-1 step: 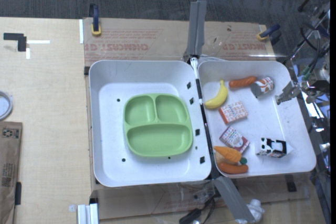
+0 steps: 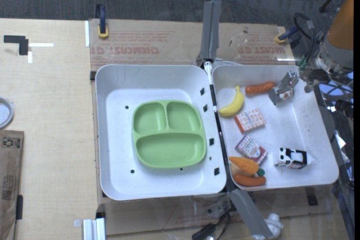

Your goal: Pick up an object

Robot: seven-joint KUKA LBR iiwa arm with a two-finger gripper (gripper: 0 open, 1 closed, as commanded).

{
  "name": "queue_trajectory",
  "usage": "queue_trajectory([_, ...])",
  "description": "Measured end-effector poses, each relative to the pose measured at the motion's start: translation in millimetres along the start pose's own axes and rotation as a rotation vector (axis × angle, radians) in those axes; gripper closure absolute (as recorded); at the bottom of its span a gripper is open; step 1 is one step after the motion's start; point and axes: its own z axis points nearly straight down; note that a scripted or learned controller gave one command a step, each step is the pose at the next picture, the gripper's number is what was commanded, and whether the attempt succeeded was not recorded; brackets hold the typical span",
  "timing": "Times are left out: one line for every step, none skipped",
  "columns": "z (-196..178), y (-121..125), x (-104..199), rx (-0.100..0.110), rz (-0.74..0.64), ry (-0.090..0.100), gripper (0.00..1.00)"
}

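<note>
The camera view looks down on a pale wooden counter (image 2: 50,98) bearing two white bins side by side. The left bin (image 2: 109,137) holds a green divided plate (image 2: 169,133) lying flat near its middle, with two small sections at the far side and one long section at the near side. The right bin (image 2: 320,137) holds the loose objects. A banana (image 2: 233,102) lies near the far left corner, curved, close to the wall shared with the left bin. Just beyond it, toward the far wall, lies an orange sausage (image 2: 260,87). Below the banana sits a small red-and-white carton (image 2: 250,120), and nearer still a second small carton (image 2: 250,148), tilted. At the near left corner a carrot (image 2: 245,164) lies touching a red sausage (image 2: 248,180) beside it. A black-and-white cow toy (image 2: 291,158) stands apart toward the near right side. The arm (image 2: 341,36) comes in from the right, its orange band above the far right corner of the right bin. The gripper (image 2: 283,90) hangs over the far part of that bin, just right of the orange sausage's end and close to it, with nothing visibly between its fingers; how wide it stands I cannot tell. Two clamps (image 2: 101,22) grip the cardboard sheet at the far edge.
</note>
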Motion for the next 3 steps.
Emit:
queue_trajectory([92.3,29.7,-19.9,-0.003,-0.041,0.011,0.00])
queue_trajectory([79.5,30.8,-22.1,-0.008,-0.043,0.004,1.00])
queue_trajectory([-25.0,44.2,22.6,-0.003,0.114,-0.001,1.00])
